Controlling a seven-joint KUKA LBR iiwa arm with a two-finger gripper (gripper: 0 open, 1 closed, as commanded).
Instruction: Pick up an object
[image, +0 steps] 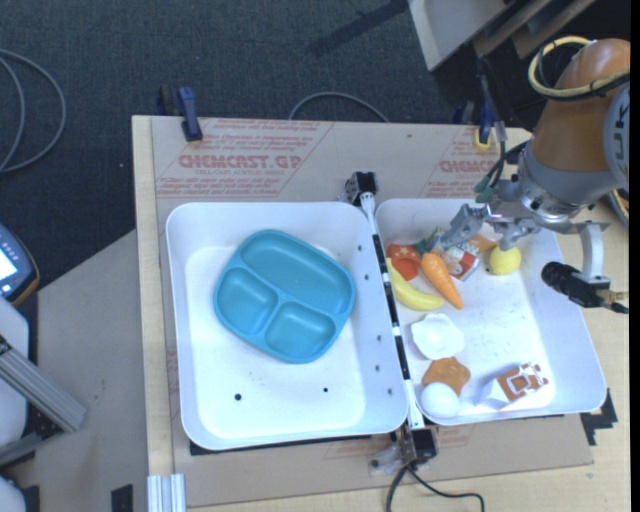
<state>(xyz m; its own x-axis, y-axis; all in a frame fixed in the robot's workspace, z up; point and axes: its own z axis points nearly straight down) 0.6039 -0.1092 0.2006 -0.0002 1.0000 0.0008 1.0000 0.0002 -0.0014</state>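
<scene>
Camera view gives me toy food clustered in the right bin (570, 345): a carrot (441, 279) lying across a banana (412, 293), a lemon (505, 260) just beside them. My jaws (487, 226) hang over the bin's far end, spread, pinching nothing. A blue tray (284, 295) sits in the left bin (200, 380).

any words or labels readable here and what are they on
"CHEMCAST G P", red print, partly glared, on the brown board behind the left bin.
The same red print, cut off and blurred, on the board behind the right bin.
Small red lines under both: too small to read.
Small packet in the right bin: print too small to read.
</scene>
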